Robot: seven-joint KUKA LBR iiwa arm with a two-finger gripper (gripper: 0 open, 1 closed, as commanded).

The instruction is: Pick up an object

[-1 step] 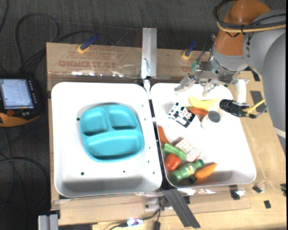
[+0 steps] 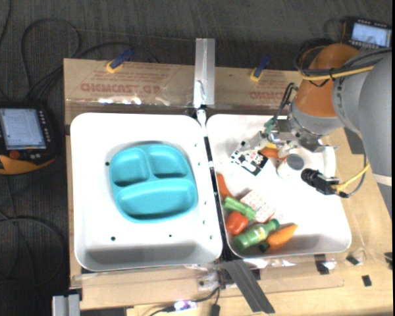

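Observation:
My gripper (image 2: 276,145) is low in the right bin (image 2: 329,222), at its far middle. It hangs right over a small orange piece (image 2: 270,153) and beside a black and white patterned box (image 2: 247,159). Whether it touches either one is hidden by the wrist. Toward the near left of this bin lie a white card with red spots (image 2: 258,206), a green toy vegetable (image 2: 235,206), a red-orange toy (image 2: 236,223), a green bottle-shaped toy (image 2: 255,235) and an orange carrot (image 2: 284,233). An orange strip (image 2: 221,184) lies along the bin's left wall.
The left bin (image 2: 92,229) holds a turquoise divided plate (image 2: 151,180). A metal post (image 2: 204,71) rises behind the divider between the bins. A black cable plug (image 2: 316,178) hangs off the arm over the right bin. A pendant (image 2: 16,137) lies at the far left.

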